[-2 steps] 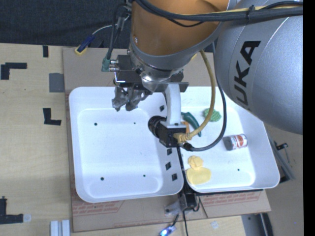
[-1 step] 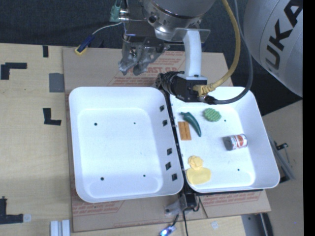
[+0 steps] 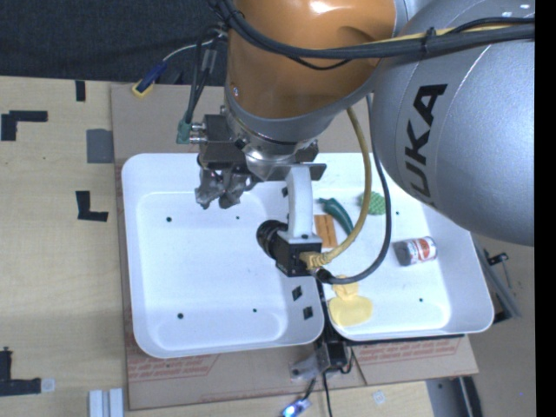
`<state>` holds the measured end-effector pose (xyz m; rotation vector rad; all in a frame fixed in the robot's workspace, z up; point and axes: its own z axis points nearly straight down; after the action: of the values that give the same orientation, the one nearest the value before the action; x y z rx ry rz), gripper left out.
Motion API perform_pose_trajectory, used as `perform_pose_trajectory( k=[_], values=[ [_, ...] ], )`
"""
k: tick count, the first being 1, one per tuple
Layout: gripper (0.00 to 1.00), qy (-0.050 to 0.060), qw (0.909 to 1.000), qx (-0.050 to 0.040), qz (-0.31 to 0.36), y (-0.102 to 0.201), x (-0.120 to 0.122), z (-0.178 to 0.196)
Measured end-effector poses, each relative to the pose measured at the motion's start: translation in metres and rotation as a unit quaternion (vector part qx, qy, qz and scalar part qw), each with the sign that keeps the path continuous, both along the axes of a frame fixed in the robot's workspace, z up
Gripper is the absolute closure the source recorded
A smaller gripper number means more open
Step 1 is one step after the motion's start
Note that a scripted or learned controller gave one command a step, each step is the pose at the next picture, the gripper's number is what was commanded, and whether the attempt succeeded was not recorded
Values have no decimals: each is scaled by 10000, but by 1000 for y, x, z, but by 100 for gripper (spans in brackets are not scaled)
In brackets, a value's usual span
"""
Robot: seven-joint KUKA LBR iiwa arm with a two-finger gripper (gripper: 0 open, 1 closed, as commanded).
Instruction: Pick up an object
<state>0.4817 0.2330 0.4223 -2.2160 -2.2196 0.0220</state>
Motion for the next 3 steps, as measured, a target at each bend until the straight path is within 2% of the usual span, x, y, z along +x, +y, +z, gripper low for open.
perform_pose_trajectory(
  k=[1,2,3],
  values=[
    [100,-109,9999,54,9,0,2,99],
    [100,-23,10000,7,-2,0,1,17],
    [100,-113,9999,53,9,1,17,118]
  ],
)
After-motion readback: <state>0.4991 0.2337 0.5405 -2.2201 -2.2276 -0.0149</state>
